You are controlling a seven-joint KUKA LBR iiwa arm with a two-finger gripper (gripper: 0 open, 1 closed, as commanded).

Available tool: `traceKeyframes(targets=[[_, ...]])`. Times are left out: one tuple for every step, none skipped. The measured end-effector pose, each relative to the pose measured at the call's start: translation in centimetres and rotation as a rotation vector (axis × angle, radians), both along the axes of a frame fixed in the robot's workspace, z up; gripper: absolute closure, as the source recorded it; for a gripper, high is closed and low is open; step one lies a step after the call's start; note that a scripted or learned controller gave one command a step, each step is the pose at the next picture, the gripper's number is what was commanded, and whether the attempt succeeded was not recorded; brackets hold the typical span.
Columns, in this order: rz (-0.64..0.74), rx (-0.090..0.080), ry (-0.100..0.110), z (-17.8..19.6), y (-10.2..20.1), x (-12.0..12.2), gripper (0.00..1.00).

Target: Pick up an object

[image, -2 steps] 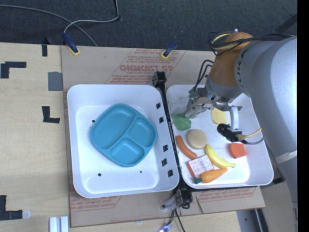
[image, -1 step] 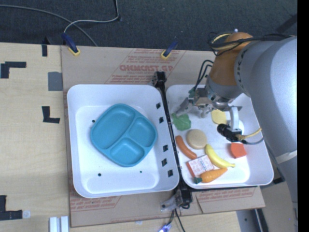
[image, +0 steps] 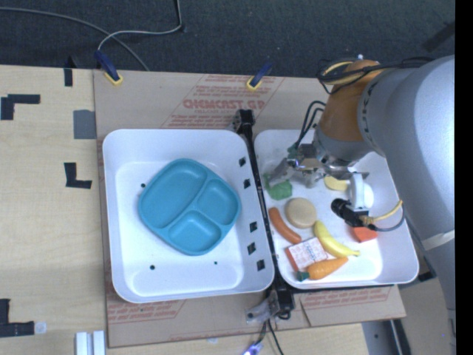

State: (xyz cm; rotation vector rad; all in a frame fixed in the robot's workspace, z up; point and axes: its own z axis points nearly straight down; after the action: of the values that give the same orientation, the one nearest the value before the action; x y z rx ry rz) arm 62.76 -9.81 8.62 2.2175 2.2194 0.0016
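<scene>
Over the right bin (image: 403, 268), the arm (image: 414, 124) reaches in from the right, gripper (image: 284, 172) low at the bin's upper left, just above a green piece (image: 280, 191). Fingers look slightly apart with nothing visibly between them, though the view is blurry there, so roughly open at best. Below it: round tan biscuit-like thing (image: 301, 212), sausage (image: 284, 225), banana (image: 333, 241), red-and-white packet (image: 305, 254), carrot (image: 324, 269) near the front wall. Small red piece (image: 364, 234) sits right of the banana, yellowish item (image: 337, 184) partly hidden under the wrist. Left bin (image: 118, 220) holds a blue divided plate (image: 189, 206), lying flat, about central.
</scene>
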Motion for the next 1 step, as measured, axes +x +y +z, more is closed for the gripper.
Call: traceKeyframes(targets=[[0.000,0.000,-0.002,1.15,0.01,0.10,1.00]])
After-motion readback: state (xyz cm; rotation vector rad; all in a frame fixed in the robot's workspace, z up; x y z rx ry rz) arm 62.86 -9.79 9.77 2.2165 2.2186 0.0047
